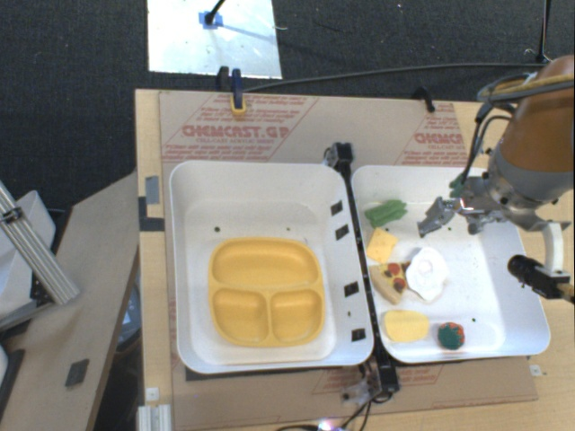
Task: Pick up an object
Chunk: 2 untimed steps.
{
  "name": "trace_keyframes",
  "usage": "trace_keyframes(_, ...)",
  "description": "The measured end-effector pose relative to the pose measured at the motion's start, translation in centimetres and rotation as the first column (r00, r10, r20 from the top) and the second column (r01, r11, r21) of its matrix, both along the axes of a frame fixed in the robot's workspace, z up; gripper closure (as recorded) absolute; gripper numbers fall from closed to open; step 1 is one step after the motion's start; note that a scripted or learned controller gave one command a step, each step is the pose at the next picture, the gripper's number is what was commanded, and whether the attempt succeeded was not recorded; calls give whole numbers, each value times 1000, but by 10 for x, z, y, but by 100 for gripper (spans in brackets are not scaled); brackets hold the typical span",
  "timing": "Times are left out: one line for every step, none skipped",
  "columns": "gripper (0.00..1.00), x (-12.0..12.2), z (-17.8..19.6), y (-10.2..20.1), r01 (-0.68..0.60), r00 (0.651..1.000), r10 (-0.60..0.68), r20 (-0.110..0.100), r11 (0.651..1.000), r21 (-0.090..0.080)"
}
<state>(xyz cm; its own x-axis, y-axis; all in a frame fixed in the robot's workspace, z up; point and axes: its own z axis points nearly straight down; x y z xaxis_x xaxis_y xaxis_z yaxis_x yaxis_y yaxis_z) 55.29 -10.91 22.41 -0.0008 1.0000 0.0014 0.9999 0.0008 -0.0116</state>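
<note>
A tan bench (269, 124) printed with red lettering is set on dark carpet; two white bins are borne side by side. In the left bin (260, 187) one yellow divided tray (266, 292) is found. In the right bin (503, 330) six items are counted: one green piece (386, 213), one yellow wedge (383, 245), one pizza slice (390, 282), one white piece (427, 273), one yellow slab (406, 326), one red-green ball (451, 334). The gripper (437, 215) is seen above the bin, fingers parted, nothing clamped; the white piece lies just below it.

Dark carpet floor (72, 79) surrounds the worktop (148, 268). A pale sheet (211, 25) lies on the carpet beyond the worktop's far edge. Printed cardboard (269, 124) covers the worktop.
</note>
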Motion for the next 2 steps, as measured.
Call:
trace_keyframes(0, 2, 7, 0, -3, 1000, 3, 13, 1000, -1)
trace_keyframes(0, 8, -35, 4, -1, 1000, 1, 12, 1000, -1)
